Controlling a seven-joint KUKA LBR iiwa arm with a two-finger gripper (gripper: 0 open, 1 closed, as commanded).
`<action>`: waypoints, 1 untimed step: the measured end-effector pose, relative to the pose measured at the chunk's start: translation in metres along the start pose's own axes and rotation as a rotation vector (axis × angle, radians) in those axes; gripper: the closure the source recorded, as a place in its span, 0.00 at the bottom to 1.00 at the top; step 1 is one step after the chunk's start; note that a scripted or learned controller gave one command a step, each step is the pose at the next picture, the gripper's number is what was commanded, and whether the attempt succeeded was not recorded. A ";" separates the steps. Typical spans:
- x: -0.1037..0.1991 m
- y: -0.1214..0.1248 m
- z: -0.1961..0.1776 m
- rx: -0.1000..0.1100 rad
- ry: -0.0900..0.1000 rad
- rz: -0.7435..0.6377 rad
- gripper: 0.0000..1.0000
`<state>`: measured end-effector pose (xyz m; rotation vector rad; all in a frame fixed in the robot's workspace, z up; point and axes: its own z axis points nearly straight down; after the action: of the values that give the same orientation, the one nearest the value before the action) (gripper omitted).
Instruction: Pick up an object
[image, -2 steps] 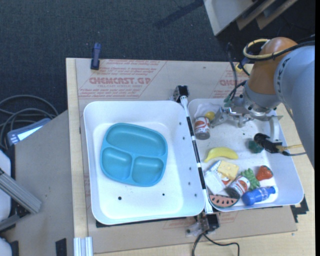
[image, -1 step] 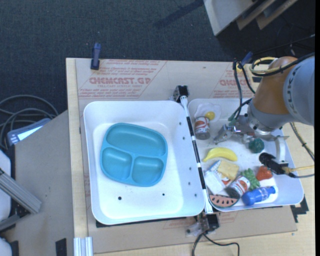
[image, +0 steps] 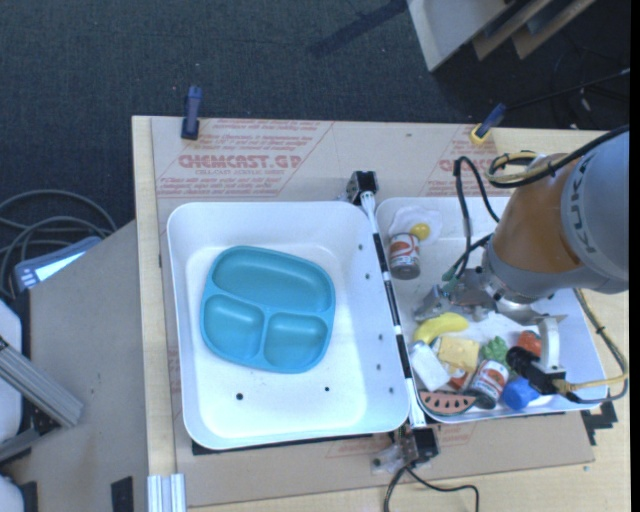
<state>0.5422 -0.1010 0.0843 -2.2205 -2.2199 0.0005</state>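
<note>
Desk (image: 250, 165) sheet reads "CHEMCAST GP" (upper left, red print). Arm (image: 560, 225) covers the right bin (image: 440, 212); claw state: cannot tell. Labelled can (image: 404, 254) lies upper centre-right, label unreadable.

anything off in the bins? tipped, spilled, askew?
Nothing spilled. The small can at the far end of the right bin looks to be lying on its side, apart from the toy-food clutter near the banana. The blue divided plate sits flat in the left bin.
</note>
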 end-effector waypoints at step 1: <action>0.003 -0.026 0.000 0.001 0.000 0.000 0.00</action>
<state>0.5160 -0.0980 0.0843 -2.2206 -2.2192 0.0011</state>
